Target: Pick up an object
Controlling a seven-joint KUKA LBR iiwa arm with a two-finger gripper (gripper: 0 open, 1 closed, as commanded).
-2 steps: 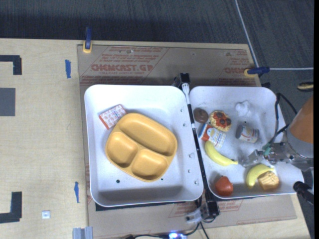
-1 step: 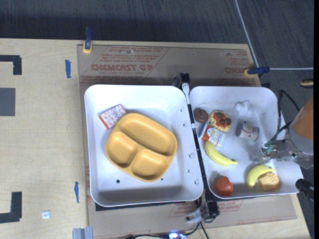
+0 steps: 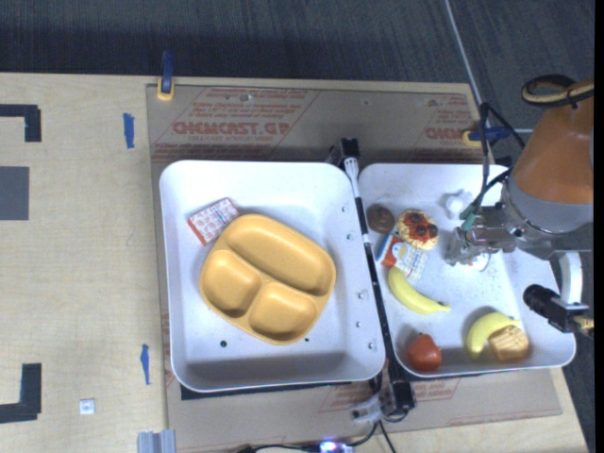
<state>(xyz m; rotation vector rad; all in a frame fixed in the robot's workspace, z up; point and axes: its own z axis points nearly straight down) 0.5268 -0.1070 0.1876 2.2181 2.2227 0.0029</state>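
Objects for picking lie mostly in the right bin (image 3: 562, 347), and we count several there: a whole banana (image 3: 415, 293) near the middle, a red tomato-like piece (image 3: 425, 350) by the near rim, a second, stubbier banana (image 3: 488, 328) touching a tan bread-like piece (image 3: 511, 343) in the near right corner, a brown round item (image 3: 380, 218) close to the divider, and a red and yellow toy (image 3: 416, 227) above a small printed packet (image 3: 407, 257). We cannot name the toy or the brown item with confidence.

Our hand (image 3: 471, 245) hangs low over the far right part of this bin, beside the toy and near a small white thing (image 3: 457, 201) we cannot identify. We see metal and cabling at the tip, but we cannot tell whether the hand is spread or closed, and nothing recognisable sits in it.

The left bin (image 3: 179, 253) carries a yellow divided tray (image 3: 267, 276), lying tilted, with a red and white card (image 3: 211, 218) just beside its far left corner. Both bins rest on cardboard (image 3: 245, 125) on the tabletop (image 3: 75, 253).

We judge the grasp not yet made. The risk is a miss: the floor below the hand looks mostly bare, so closing there may catch nothing. A descent nearer the toy could clip its edge and push it against the packet instead of seating it. The curved bananas may roll out of a pinch.
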